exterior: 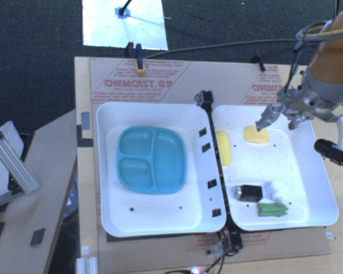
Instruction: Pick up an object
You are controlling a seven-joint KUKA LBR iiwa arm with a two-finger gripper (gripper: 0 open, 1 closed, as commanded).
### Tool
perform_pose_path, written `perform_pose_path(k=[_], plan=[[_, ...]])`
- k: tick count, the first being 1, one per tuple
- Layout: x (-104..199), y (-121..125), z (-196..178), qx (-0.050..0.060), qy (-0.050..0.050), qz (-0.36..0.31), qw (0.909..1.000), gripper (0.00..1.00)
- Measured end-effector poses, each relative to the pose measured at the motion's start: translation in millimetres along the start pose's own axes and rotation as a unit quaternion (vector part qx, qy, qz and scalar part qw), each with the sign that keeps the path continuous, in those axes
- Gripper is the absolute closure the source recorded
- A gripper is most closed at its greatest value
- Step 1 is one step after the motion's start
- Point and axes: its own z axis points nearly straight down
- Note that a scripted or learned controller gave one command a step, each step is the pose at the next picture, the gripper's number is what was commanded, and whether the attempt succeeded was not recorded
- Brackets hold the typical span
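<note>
The room is bright, and the light falls evenly from above. The two white bins [160, 221] shine almost too white, so their edges look washed out. Shadows are soft and small, just a thin dark rim under the blue plate [151, 158]. The picture is a bit fuzzy and grainy all over. The arm [331, 56] looks blurry at the right side.

arm [331, 50] enters from right, orange band up top | wrist angled down-left | gripper [267, 119] low over right bin's [308, 170] far end
</note>
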Motion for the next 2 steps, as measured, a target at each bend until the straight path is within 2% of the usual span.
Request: perform_pose_path(k=[1,2], plan=[[0.1,1.7,-4.6,-0.004,-0.001,-0.001,1.0000,0.00],[3.6,0.9,37.6,-0.003,-0.001,0.000,1.0000,0.00]])
